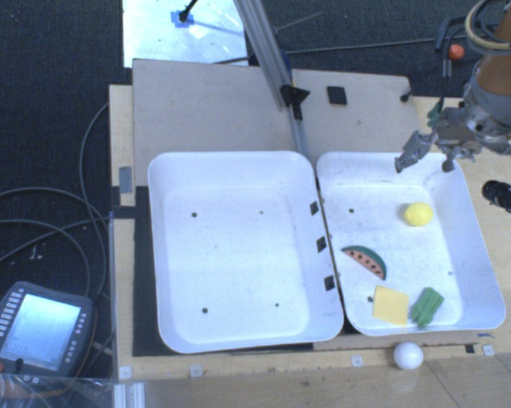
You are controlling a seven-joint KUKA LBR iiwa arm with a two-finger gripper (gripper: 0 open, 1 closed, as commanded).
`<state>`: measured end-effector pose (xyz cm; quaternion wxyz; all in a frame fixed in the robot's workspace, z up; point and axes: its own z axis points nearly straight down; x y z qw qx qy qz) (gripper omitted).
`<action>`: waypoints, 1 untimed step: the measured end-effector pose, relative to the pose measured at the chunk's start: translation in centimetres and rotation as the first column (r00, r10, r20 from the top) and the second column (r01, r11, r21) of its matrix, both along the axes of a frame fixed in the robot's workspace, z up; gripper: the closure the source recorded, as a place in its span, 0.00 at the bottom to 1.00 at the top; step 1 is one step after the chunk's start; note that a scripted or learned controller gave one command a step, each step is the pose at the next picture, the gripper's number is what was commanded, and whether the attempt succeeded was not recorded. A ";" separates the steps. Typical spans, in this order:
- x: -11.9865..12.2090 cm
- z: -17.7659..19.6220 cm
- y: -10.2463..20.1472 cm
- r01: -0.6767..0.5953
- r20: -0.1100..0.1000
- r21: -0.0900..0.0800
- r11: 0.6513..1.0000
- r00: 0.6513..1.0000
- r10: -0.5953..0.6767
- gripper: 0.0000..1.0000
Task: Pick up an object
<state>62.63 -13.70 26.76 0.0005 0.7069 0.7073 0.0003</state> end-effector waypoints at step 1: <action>0.0 1.1 0.0 -0.001 0.002 0.000 1.000 1.000 0.001 1.00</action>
